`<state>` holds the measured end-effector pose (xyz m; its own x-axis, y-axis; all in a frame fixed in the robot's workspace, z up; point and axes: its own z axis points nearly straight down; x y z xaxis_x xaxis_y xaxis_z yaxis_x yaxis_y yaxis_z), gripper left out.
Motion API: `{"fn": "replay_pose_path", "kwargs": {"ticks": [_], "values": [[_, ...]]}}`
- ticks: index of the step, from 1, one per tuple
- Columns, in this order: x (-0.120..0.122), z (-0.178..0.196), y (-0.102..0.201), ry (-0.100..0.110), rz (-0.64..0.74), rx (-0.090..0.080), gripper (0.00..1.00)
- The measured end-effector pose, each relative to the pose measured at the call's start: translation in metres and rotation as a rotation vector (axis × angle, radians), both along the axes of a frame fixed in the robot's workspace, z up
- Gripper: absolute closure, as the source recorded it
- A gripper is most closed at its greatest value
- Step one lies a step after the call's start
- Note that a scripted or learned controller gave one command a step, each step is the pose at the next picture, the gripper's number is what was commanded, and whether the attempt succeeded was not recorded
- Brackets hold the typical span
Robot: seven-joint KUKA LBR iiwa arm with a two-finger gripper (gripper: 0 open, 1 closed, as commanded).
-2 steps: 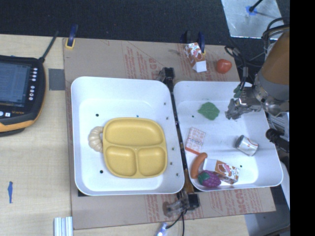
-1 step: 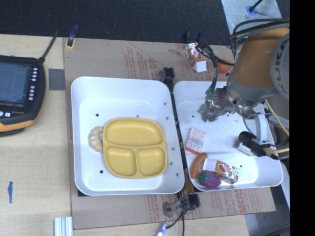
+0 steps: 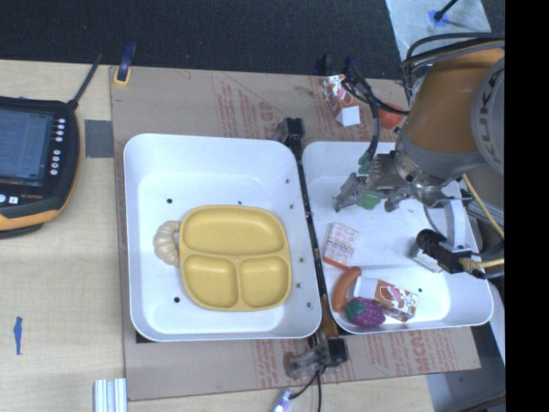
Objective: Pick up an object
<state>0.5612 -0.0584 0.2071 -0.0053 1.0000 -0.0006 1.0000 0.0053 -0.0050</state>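
My gripper hangs low over the far part of the right bin, with its fingers spread open. A small green object sits in the gap between them, and I cannot tell whether either finger touches it. Nearer the front of that bin lie a pink-and-white packet, an orange-red sausage shape, a purple bunch of grapes and a red-and-white carton. The arm covers the bin's far right corner.
The left bin holds a yellow divided plate with a beige ridged piece at its left side. A small carton lies on the bench behind the right bin. A tablet controller sits far left.
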Motion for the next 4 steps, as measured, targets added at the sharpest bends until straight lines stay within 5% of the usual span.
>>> {"fn": "replay_pose_path", "kwargs": {"ticks": [1,2,4], "values": [[-0.086,-0.016,-0.003,0.000,-0.001,0.000,0.00],[-0.052,-0.113,-0.034,-0.007,0.000,0.000,0.00],[0.073,-0.112,-0.069,-0.011,0.000,0.000,0.00]]}}
